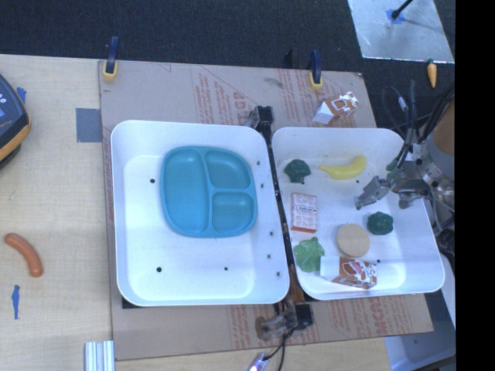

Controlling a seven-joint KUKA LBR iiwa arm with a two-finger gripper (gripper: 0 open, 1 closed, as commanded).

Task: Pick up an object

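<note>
The right bin (418,273) holds a yellow banana (343,168), a dark green broccoli piece (297,170), a red-and-white packet (303,212), a light green leafy piece (309,253), a tan round disc (353,240), a dark green lump (380,223) and a brown-and-white packet (357,272). My gripper (389,199) hovers at the bin's right side, just above the dark green lump and right of the banana. Its fingers are spread open with nothing between them.
A blue divided plate (209,191) lies in the left bin (131,277). A small carton (336,107) sits on the cardboard behind the right bin. A sausage (25,253) lies on the bench at far left, and a dark device (9,118) sits at the left edge.
</note>
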